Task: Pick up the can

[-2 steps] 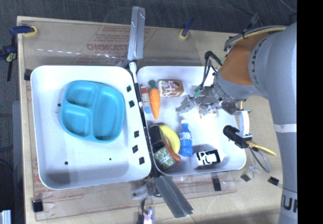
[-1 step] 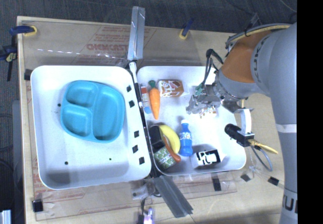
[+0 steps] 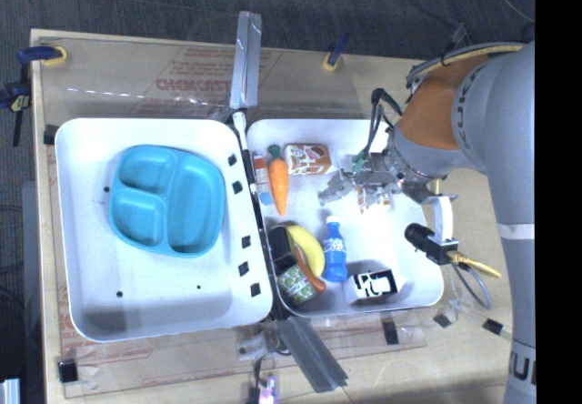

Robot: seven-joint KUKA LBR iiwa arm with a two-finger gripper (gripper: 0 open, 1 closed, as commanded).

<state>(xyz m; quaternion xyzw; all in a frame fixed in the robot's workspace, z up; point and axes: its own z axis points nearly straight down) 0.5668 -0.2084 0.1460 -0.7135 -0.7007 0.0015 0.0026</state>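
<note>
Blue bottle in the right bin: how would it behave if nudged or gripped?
The blue bottle lies on its side, so it probably rolls, though the banana beside it may block it. Its smooth body looks slippery and likely light.

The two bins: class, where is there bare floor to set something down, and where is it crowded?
Left bin: bare white floor rings the blue tray, widest along the near edge. Right bin: a small bare patch between carrot, blue bottle and the tool. Its near-left corner is crowded: banana, can, bottle, black-and-white box.
</note>
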